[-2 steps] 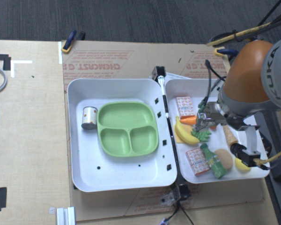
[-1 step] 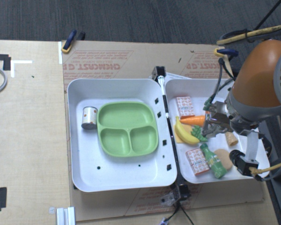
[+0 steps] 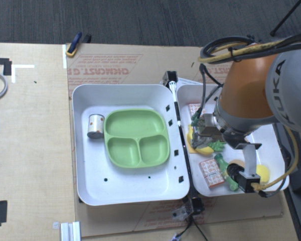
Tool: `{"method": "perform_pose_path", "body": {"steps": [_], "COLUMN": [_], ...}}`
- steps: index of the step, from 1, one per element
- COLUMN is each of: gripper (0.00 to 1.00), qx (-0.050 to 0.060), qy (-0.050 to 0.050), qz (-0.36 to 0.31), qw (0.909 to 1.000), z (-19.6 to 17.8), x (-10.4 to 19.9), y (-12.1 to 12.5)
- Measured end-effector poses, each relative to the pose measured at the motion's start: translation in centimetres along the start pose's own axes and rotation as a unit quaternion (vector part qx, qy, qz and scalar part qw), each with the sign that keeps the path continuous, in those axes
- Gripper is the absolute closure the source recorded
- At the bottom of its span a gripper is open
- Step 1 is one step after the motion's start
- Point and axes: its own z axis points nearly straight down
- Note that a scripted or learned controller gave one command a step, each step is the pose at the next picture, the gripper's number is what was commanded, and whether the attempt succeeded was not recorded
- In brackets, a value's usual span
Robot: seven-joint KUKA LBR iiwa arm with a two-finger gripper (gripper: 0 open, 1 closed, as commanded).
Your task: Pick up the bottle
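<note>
My gripper (image 3: 202,130) is down in the right bin (image 3: 276,134), under the orange wrist band, which hides most of it. It sits over a yellow object (image 3: 198,145) near the bin's left wall. A slim green object (image 3: 222,163), possibly the bottle, lies just in front of and to the right of the gripper. Its far end is tucked under the arm and its near end is next to a black fitting (image 3: 243,179). I see nothing between the gripper's tips.
A red-and-white packet (image 3: 211,172) lies at the right bin's front left, another (image 3: 193,109) at its back. A yellow item (image 3: 262,172) sits front right. The left bin (image 3: 85,185) holds a green divided plate (image 3: 138,137) and a small can (image 3: 95,126).
</note>
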Motion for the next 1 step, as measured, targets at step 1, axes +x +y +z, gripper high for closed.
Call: {"method": "perform_pose_path", "body": {"steps": [1], "gripper": [1.00], "qx": [0.000], "qy": [0.000], "qz": [-0.042], "qw": [0.9991], "z": [-0.17], "x": [8.30], "y": [-0.45]}}
